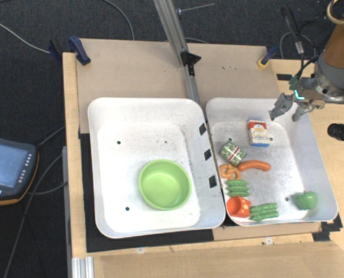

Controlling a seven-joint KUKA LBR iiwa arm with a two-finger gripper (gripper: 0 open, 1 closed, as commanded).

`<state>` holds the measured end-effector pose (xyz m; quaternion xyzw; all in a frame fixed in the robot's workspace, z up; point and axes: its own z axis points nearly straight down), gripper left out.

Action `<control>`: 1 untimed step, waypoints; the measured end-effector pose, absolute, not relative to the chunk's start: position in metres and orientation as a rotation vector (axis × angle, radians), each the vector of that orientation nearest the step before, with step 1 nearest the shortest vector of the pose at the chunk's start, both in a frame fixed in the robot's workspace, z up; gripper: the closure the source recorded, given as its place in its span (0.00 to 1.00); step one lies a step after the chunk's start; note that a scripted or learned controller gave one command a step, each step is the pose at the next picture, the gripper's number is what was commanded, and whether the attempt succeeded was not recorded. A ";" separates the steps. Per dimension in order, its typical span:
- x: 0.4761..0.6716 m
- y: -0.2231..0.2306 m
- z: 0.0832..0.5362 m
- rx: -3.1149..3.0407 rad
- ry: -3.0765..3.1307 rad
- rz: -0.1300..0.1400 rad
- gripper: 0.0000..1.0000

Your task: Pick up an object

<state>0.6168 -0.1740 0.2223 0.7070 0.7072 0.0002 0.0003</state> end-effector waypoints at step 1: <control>0.617 -0.174 0.222 2.221 2.221 0.001 0.00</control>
